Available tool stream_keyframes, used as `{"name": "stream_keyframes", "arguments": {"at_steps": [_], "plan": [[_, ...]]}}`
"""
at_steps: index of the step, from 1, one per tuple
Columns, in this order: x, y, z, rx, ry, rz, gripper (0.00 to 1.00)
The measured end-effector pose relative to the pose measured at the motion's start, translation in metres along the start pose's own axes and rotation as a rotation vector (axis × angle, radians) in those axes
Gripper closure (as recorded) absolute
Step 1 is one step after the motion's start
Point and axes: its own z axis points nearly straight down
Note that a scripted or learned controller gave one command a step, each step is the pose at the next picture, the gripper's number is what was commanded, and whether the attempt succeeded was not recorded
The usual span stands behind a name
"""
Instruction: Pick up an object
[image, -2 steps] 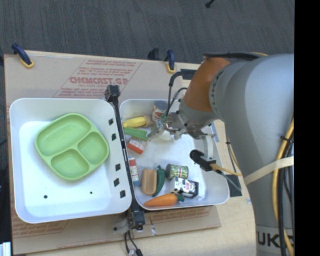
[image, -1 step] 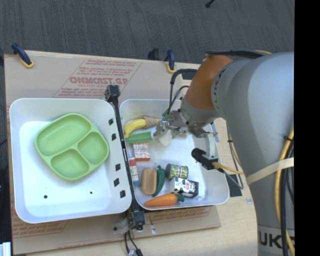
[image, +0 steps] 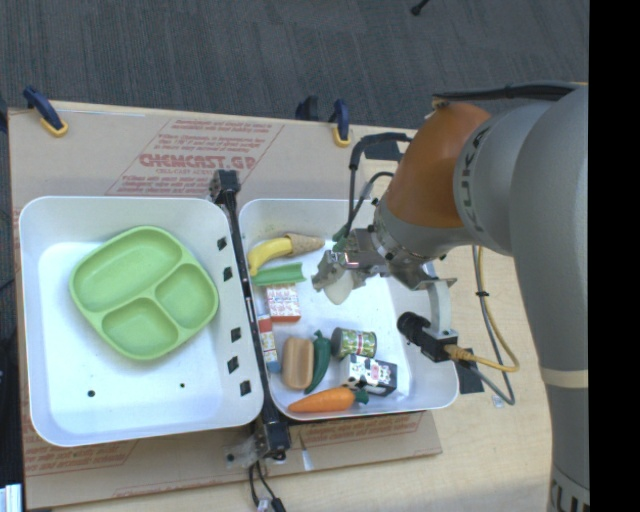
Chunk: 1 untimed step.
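Gripper (image: 335, 280) is hovering over the right bin (image: 440, 395) (finger state: cannot tell), with the banana (image: 272, 250) lying just beside it at nine o'clock, long axis running eight to two o'clock.

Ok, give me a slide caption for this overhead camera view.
KUKA arm's gripper poised over right bin of toy food; green divided plate sits in left bin.

Glossy plastic bins (image: 40, 300); matt green plastic plate (image: 145, 292).
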Motion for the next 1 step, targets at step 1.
{"name": "stream_keyframes", "arguments": {"at_steps": [1], "plan": [[0.0615,0.0044,-0.0521,-0.003,0.000,0.000,1.00]]}}
